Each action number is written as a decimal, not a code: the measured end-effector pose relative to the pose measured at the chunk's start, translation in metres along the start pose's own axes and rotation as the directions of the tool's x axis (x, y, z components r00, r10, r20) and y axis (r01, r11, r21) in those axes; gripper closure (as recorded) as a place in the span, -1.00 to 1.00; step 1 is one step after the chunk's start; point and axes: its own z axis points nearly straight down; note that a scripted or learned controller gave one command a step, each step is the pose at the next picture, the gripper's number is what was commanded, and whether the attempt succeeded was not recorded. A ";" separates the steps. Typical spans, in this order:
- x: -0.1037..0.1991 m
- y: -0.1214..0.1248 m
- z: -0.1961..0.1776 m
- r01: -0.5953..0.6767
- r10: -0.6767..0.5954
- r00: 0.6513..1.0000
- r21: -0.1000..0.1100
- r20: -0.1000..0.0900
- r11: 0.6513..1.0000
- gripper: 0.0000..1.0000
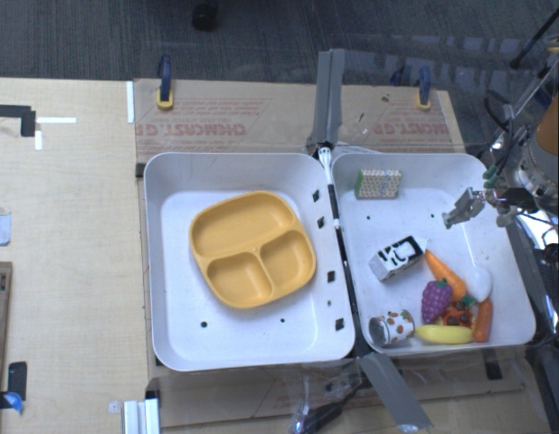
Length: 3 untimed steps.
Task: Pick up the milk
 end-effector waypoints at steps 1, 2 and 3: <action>0.060 -0.008 0.071 0.176 -0.176 0.984 0.000 0.000 0.984 -1.00; 0.084 0.018 0.125 0.238 -0.238 0.971 -0.003 0.001 0.971 -1.00; 0.083 0.018 0.116 0.233 -0.233 0.973 -0.003 0.002 0.973 1.00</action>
